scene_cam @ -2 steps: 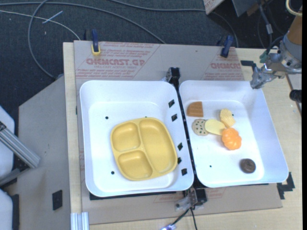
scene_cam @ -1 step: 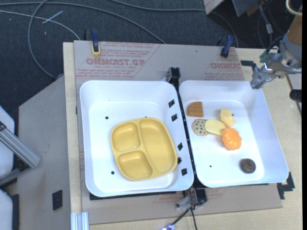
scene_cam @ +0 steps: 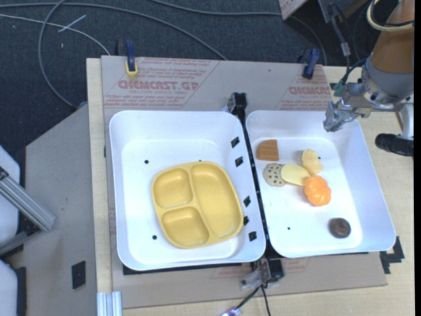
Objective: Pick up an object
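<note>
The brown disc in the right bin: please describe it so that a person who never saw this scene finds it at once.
Look in the right bin, the one without the yellow tray. The brown disc lies alone near the bin's front right corner, apart from the cluster of food pieces farther back. It is the only dark, round, flat piece; the orange piece nearest to it is bright and lumpy.

Open floor along near and left parts of right bin [scene_cam: 368,176]; small food pieces [scene_cam: 296,174] clustered mid-bin. Yellow divided tray [scene_cam: 197,204] covering most of left bin [scene_cam: 125,176].
</note>
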Motion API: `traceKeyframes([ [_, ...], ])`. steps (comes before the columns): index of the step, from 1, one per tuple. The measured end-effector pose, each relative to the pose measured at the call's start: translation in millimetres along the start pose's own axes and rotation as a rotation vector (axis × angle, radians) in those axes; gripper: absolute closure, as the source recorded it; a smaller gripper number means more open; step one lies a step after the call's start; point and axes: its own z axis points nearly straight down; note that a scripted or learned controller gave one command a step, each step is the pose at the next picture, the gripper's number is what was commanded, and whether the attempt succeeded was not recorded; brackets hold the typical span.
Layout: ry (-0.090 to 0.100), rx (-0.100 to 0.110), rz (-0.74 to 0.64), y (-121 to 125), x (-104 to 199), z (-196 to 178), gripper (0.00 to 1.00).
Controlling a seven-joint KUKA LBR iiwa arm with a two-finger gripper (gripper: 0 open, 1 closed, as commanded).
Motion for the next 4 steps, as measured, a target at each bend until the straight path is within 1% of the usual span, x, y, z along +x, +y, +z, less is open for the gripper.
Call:
traceKeyframes([
  [1, 0.000, 0.000, 0.000, -12.1, 46.3, 4.3, 1.00],
  [2, 0.001, -0.001, -0.001, -38.2, 95.8, -7.0, 1.00],
  [3, 0.002, -0.001, -0.003, -50.8, 153.0, -18.9, 1.00],
  [4, 0.000, 0.000, -0.001, -66.0, 193.9, -22.3, 1.00],
])
